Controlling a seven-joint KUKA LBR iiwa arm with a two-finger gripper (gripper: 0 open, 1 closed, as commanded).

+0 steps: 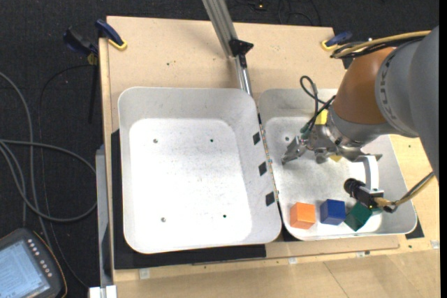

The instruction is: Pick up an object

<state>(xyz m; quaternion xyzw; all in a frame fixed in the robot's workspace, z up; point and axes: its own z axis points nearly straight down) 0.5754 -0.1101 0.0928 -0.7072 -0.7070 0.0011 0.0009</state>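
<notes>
I am reaching in from the right, and my end effector (295, 150) is hanging over the right bin (279, 112), near its left wall and toward the middle of its floor. The metal parts at its tip are showing, but I cannot tell how far apart they are standing; nothing is showing between them, so I judge that I am carrying nothing.

The things I could pick up are lying together along the near edge of that bin: an orange block (302, 215), a blue block (334, 211) just beside it, and a green block (358, 217) close against the blue one and partly under my cabling. They are sitting well apart from my end effector, so I am not yet placed over any of them.

The left bin (140, 150) is lying alongside on the counter (174, 45), probably as the place for drop-offs. The orange block, with open floor on its left side, looks like my easiest target.
</notes>
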